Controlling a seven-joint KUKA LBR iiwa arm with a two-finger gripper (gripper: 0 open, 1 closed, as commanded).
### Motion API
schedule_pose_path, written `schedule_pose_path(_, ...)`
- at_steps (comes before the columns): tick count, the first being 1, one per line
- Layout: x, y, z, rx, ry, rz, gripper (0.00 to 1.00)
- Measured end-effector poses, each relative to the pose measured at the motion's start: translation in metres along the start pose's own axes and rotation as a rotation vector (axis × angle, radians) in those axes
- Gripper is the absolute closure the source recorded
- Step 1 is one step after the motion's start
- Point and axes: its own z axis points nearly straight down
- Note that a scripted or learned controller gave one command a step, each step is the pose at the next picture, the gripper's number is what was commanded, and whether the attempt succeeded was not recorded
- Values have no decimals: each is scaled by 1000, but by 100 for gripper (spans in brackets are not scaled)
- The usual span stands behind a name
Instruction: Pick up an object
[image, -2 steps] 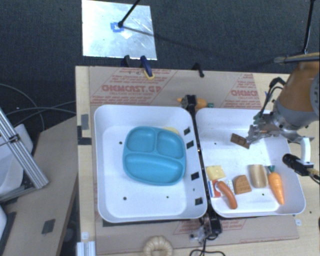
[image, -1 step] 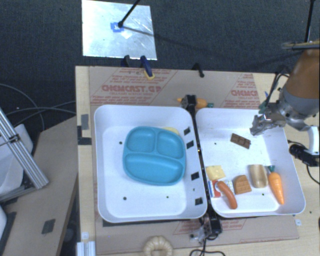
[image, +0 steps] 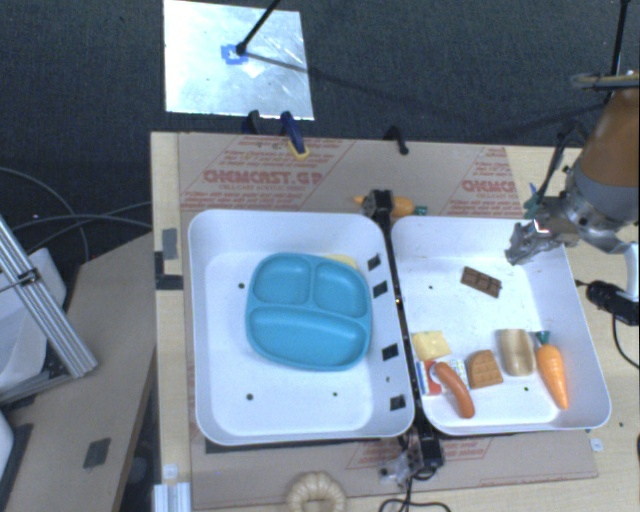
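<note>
1. Gripper (image: 522, 247): you find it hanging over the far right part of the right bin (image: 590, 400), at the end of the grey arm (image: 600, 170) with its orange band. It carries nothing that you can see; whether it is released or clenched you cannot tell, as the tip is small and blurred.
2. Table (image: 250, 170): brown board under both bins, printed lettering along the far side.
3. Left bin (image: 205, 300): white, shallow. Holds the blue plate.
4. Blue plate (image: 308, 308): three compartments, lying flat. Likely stiff plastic, wide and smooth; a poor choice for a two-finger pinch except at the rim. A yellow scrap peeks from behind its far edge; you cannot identify it.
5. Carrot (image: 552, 373): orange, green top, near the right wall of the right bin. Probably light toy food, rounded and slippery; take it across the thick middle.
6. Sausage (image: 453, 388): red-orange, near the front left of the right bin. Same handling; pinch across its width.
7. Bread roll (image: 516, 351): pale, just beside the carrot; little clearance on that side.
8. Toast piece (image: 485, 370): brown, between sausage and roll.
9. Cheese piece (image: 431, 346): yellow, close to the divider.
10. Chocolate bar (image: 481, 282): flat, dark, lying apart and nearest the gripper. Thin, so you would judge it hard to get under.
</note>
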Motion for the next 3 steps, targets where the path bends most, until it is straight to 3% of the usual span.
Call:
schedule_pose_path(1,51,-23,-10,3,3,-4,100)
schedule_pose_path(3,138,-74,12,6,3,-4,100)
